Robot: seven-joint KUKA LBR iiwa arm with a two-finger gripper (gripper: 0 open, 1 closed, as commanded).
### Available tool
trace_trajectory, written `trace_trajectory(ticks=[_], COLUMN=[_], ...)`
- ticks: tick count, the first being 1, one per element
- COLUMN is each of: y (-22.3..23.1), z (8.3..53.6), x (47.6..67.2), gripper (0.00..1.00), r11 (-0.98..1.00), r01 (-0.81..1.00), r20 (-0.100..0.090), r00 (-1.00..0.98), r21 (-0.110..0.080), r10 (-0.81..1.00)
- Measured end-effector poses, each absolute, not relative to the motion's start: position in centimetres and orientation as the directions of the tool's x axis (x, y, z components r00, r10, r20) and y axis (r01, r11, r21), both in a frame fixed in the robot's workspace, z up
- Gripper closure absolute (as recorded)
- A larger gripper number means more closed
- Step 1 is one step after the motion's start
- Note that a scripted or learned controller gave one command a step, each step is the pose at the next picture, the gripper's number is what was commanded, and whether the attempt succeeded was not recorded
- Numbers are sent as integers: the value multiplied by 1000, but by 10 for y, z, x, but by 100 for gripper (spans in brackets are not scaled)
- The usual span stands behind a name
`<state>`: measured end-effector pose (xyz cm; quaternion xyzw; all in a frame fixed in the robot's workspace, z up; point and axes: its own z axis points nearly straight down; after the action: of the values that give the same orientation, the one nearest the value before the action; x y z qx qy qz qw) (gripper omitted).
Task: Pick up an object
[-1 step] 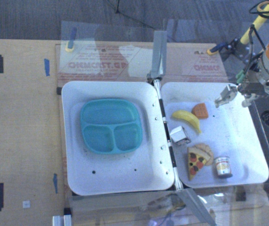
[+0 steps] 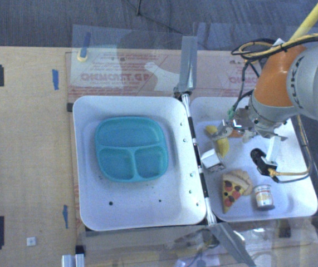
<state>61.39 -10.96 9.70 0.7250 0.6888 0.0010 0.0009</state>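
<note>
Pincer (image 2: 229,128) hanging low in right bin (image 2: 301,204), over yellow banana (image 2: 222,144); grip state hard to tell; pizza slice (image 2: 233,188) lying nearby.

Two white bins (image 2: 86,204), one teal divided plate (image 2: 131,149), one pizza slice (image 2: 234,187), one small jar (image 2: 263,197), two yellow pieces (image 2: 222,146)

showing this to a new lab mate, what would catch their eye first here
Likely the teal divided plate, alone in the left bin. Next, the grey arm with its orange band, reaching in from the right so that the gripper hangs over the right bin, near a yellow toy; a pizza slice and small jar lie closer to the front.
</note>
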Motion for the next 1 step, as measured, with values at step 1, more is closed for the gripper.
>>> trace_trajectory(ticks=[1], y=[-112], z=[107], x=[614], gripper=[100], r11=[-57], r01=[998], r20=[1], r00=[57], r21=[5], r10=[998])
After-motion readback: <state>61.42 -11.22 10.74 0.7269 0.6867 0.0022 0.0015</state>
